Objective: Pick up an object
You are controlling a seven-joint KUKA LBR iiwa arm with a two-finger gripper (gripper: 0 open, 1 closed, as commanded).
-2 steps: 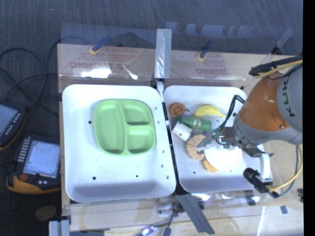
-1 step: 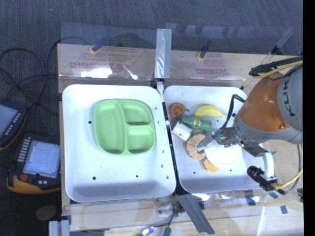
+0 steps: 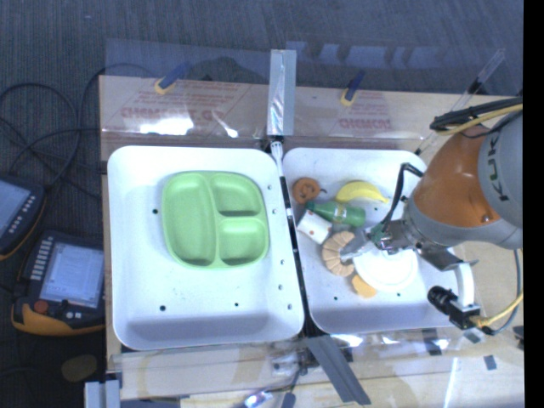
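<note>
Reaching in from the right, low over the right bin (image 3: 408, 317), above a tan biscuit-like piece (image 3: 337, 253) and a white disc (image 3: 387, 270); gripper (image 3: 367, 241) spread impossible to tell. Green bottle (image 3: 337, 213), banana (image 3: 361, 194), perhaps a brown cookie (image 3: 305, 190) farther back. Green divided plate (image 3: 215, 218) in left bin (image 3: 136, 253).

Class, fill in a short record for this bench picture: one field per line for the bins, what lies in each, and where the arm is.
left bin: holds a green divided tray
right bin: holds a banana, a green bottle, a brown round item, a white disc and tan pieces
arm: grey with orange band, reaching over the right bin from the right
pincer: low among the items, near the bottle and disc
grasp: cannot be judged from this view
</note>
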